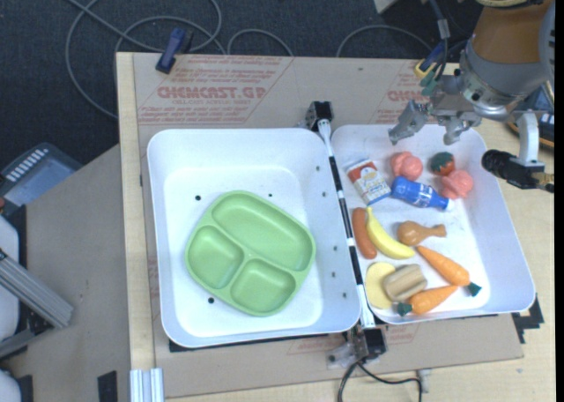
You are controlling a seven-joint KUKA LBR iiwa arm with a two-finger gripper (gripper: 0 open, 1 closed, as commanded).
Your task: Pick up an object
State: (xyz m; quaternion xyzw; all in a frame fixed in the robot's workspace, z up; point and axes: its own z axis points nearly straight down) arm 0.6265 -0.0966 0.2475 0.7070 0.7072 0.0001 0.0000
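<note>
Object: none picked yet; the candidates are toy foods lying loose in the right bin (515,255), well clear of the tool.
Nearest candidates: a pink lumpy piece (406,165), a small red-and-green strawberry-like toy (441,163) and a second pink piece (456,183) sit at the bin's far end, just below the tool.
Other pieces: a blue bottle (419,193) lies slantwise beside a small red-and-white carton (367,182); nearer the front are a sausage (360,231), a banana (386,239), a drumstick (420,233), two carrots (442,265), and a bread-like piece (404,281) on a pale yellow slice.
Tool: the tool (431,127) hangs over the far rim of the right bin, its two fingers spread apart with nothing between them.
Arm: grey with the orange band, reaching in from the upper right.
Left bin: the left bin (167,158) holds a green divided plate (250,251), well apart from the toys.
Bench: brown board under both bins, cables trailing behind.
Step in hand: looks to me like the approach, with the tool above the bin and not yet down among the pieces.
Next move: I'd judge it needs to drop straight down over one of the pink pieces or the strawberry, fingers straddling it, then close; the pieces lie close together, so a neighbour could get nudged or caught.
</note>
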